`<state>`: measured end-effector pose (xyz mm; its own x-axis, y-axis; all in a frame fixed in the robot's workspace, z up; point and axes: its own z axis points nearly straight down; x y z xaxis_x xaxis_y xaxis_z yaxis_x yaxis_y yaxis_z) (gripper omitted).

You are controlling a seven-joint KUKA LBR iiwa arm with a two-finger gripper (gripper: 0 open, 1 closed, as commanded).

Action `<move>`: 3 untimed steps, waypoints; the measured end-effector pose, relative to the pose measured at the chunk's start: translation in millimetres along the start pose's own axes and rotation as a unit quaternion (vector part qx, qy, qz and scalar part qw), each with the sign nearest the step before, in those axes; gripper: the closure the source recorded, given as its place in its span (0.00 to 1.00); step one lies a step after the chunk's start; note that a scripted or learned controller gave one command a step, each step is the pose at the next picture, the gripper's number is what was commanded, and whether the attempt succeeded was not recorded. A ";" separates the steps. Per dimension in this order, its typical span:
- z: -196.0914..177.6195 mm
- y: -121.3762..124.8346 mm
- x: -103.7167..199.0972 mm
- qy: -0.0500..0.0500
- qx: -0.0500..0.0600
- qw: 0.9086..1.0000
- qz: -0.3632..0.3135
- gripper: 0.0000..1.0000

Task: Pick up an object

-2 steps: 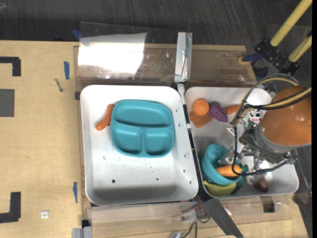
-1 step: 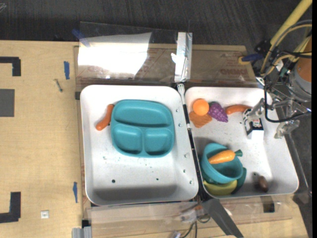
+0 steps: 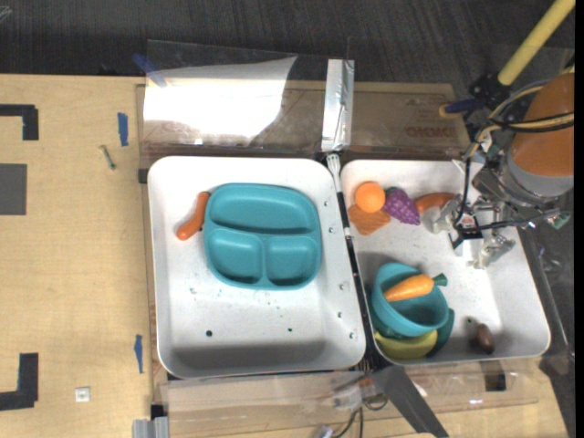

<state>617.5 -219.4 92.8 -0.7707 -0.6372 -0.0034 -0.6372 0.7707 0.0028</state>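
Observation:
My gripper [image 3: 472,235] hangs over the right part of the right bin [image 3: 525,286], open, with nothing between its fingers. Just to its left lie an orange piece [image 3: 436,203], purple grapes [image 3: 401,206] and an orange ball [image 3: 369,197] on top of another orange item [image 3: 365,223]. Nearer the front, a carrot [image 3: 409,287] rests in a teal bowl [image 3: 415,313] stacked on a yellow bowl [image 3: 406,343]. A small brown object [image 3: 482,337] sits at the bin's front right.
The left bin [image 3: 246,336] holds a teal divided plate [image 3: 263,234] and an orange sausage-shaped toy [image 3: 192,217] beside its left edge. A raised divider [image 3: 347,245] separates the two bins. Cables and a yellow rod [image 3: 543,27] stand behind the arm.

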 end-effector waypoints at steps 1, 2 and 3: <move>5.5 8.9 -6.9 -0.001 0.002 0.997 0.074 0.00; 5.4 52.0 -63.2 -0.002 0.002 0.990 0.141 0.00; 3.9 132.5 -26.5 -0.003 0.005 0.969 0.247 0.00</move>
<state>553.5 -100.5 89.4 -0.9816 -0.1909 -0.0108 -0.1909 0.9816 -0.0036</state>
